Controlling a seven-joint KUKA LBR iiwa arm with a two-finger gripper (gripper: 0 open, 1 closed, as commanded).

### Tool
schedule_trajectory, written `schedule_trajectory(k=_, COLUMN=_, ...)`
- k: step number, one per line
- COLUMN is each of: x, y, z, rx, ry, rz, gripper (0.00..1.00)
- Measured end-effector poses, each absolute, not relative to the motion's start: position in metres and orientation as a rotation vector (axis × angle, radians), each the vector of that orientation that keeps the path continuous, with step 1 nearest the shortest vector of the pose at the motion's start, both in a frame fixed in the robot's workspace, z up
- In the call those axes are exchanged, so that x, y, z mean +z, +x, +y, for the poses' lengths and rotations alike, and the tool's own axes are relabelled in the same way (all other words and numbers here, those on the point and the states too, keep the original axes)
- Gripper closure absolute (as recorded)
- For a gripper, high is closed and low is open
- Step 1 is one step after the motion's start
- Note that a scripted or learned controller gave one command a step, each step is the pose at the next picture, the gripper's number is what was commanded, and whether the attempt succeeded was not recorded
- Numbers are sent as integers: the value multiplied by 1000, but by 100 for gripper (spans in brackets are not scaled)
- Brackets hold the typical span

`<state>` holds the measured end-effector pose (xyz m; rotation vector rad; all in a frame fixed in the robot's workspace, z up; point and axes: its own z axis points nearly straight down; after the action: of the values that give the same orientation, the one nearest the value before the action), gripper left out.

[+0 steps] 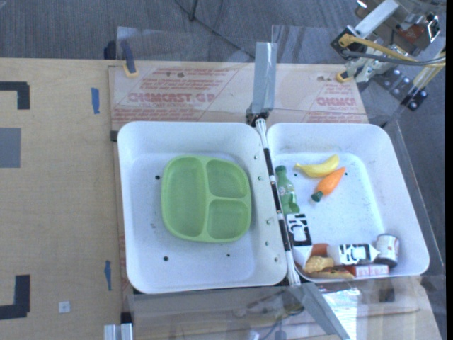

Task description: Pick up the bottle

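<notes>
A small green bottle (287, 190) lies on its side in the right bin (396, 190), tight against the bin's left wall, its cap pointing to the far side. Part of the arm and its cabling (389, 27) shows at the top right corner, well outside and beyond the bins. It is far from the bottle.
The left bin (134, 211) holds a green divided plate (207, 198). In the right bin lie a banana (318, 166), a toy carrot (328, 183), a black-and-white box (300, 230), and along the near edge some food items, a carton (357, 253) and a small can (386, 247).
</notes>
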<state>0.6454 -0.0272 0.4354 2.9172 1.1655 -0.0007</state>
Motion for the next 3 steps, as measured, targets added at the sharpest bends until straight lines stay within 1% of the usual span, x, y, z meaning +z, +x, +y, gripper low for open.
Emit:
schedule_trajectory(k=1, x=435, y=646, z=65, rx=4, ry=3098, rz=524, gripper=100)
schedule_trajectory(k=2, x=352, y=654, z=102, rx=-1, ry=3115, rz=417, gripper=100)
schedule_trajectory(k=3, x=314, y=650, z=75, rx=-2, ry=3127, rz=313, gripper=100)
